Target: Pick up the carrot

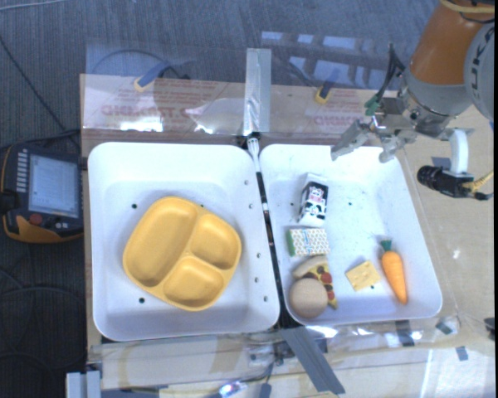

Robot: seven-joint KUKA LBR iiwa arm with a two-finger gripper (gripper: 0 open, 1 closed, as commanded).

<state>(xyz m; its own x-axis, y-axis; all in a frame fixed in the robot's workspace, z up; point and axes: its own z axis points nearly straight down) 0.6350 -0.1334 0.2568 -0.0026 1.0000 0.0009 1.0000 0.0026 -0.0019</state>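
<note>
So the carrot (pixel 393 275) is sitting in the right bin (pixel 415 222), over near its right wall toward the front corner, green top pointing away from the front. Just left of it there's a little yellow cheese wedge (pixel 363 275), close but not touching as far as I can see. Further left you've got a slice of pizza (pixel 319 276) lying against a round tan bun (pixel 306 298), then a green-and-white checkered block (pixel 308 240) above those, and a small black-and-white milk carton (pixel 314 203) above that.

The arm (pixel 448 48) comes in from the right, and its tool (pixel 373 139) hangs over the back edge of the right bin, well apart from the carrot. The fingers look spread, with nothing between them.

The left bin (pixel 108 222) has a yellow divided plate (pixel 183 251) in the middle of it. Off to the left of the counter (pixel 473 247), on the dark carpet (pixel 33 56), there's a handheld controller with a screen (pixel 43 191).
</note>
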